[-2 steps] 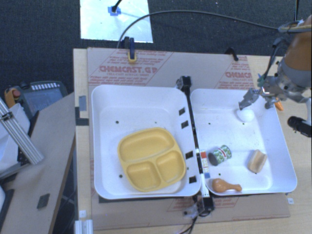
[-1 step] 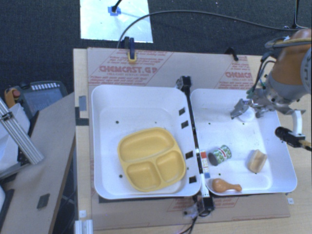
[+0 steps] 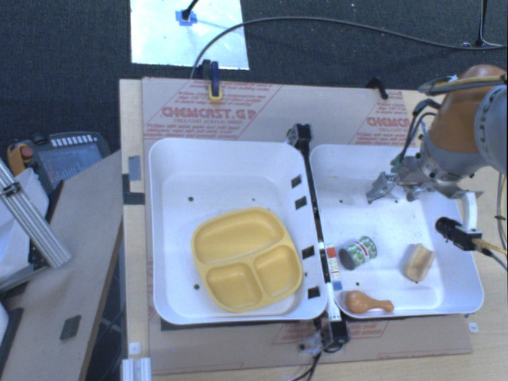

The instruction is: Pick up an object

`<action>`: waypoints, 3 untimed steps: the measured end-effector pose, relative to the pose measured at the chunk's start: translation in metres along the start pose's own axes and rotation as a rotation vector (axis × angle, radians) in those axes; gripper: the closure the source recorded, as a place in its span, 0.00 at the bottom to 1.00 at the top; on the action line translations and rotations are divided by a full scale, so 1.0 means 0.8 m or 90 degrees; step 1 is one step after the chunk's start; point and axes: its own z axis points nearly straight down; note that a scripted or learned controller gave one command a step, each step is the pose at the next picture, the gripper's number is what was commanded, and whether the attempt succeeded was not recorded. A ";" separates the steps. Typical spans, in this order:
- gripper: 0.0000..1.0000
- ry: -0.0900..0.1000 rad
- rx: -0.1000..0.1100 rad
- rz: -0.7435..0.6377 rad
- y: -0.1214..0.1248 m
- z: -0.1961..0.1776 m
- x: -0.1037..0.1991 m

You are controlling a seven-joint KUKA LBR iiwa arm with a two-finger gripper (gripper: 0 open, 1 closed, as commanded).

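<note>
In the right bin [image 3: 349, 173], a small can with a green and white label [image 3: 359, 252] lies on its side near the left wall. A tan bread-like block [image 3: 417, 262] rests toward the right wall. At the front edge lies an orange drumstick-shaped toy [image 3: 365, 302]. My gripper [image 3: 393, 191] hangs over the back part of this bin, well behind all three objects. Its fingers are spread open with nothing between them.
The left bin [image 3: 222, 173] holds a yellow divided plate [image 3: 248, 258] in its front half. A black divider strip [image 3: 309, 213] runs between the bins. A black cable fitting [image 3: 456, 234] juts over the right bin's right rim.
</note>
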 end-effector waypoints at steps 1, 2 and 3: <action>1.00 -0.001 -0.005 0.000 0.002 -0.017 -0.001; 1.00 -0.002 -0.006 0.001 -0.002 -0.076 -0.009; 1.00 -0.002 -0.006 -0.002 0.000 -0.141 -0.009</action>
